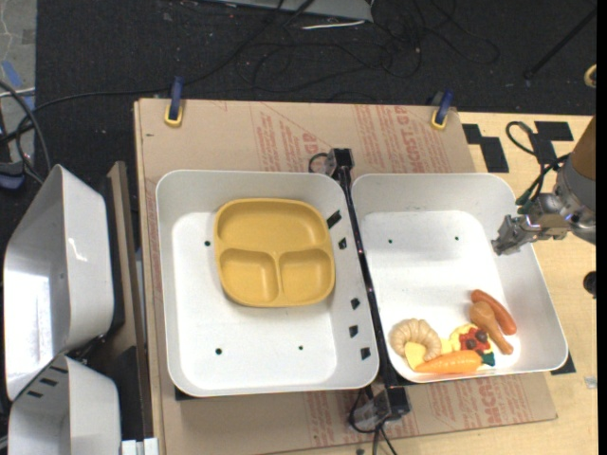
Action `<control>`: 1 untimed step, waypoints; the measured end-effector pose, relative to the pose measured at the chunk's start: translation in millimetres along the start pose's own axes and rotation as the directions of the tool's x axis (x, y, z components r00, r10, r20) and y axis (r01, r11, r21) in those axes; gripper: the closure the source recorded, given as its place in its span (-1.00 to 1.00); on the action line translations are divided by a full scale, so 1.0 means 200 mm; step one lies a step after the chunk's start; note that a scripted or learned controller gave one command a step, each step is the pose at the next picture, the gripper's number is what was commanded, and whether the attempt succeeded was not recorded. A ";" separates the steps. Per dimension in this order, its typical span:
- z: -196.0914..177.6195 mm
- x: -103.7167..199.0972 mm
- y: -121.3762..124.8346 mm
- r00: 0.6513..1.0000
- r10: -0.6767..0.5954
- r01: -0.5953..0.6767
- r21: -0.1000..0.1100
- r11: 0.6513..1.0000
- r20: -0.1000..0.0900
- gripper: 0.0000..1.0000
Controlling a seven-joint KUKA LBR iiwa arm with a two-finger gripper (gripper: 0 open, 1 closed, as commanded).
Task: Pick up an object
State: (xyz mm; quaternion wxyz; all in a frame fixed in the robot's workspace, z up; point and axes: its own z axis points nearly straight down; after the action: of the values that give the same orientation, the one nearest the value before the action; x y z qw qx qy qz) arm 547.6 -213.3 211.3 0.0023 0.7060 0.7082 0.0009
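Observation:
Several toy foods lie in the near right corner of the right bin [427,254]: an orange sausage [494,312], a brown one beside it [492,330], a carrot [451,361], a beige croissant-like piece [413,332] and a small yellow and red piece [471,339]. My gripper [509,235] hangs over the right edge of that bin, up and to the right of the foods, apart from them. Nothing shows between its fingers.
A yellow divided plate [275,251] rests in the left bin [190,349]. A black divider with clips [356,263] runs between the bins. White containers [57,254] stand at the far left. Cables lie on the dark floor behind the bench.

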 end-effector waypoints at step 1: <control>-0.21 -0.01 0.00 1.000 0.000 0.000 -0.001 1.000 0.001 1.00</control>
State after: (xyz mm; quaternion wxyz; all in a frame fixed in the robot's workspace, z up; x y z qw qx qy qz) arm 547.3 -215.6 254.2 0.0028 0.7061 0.7081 0.0009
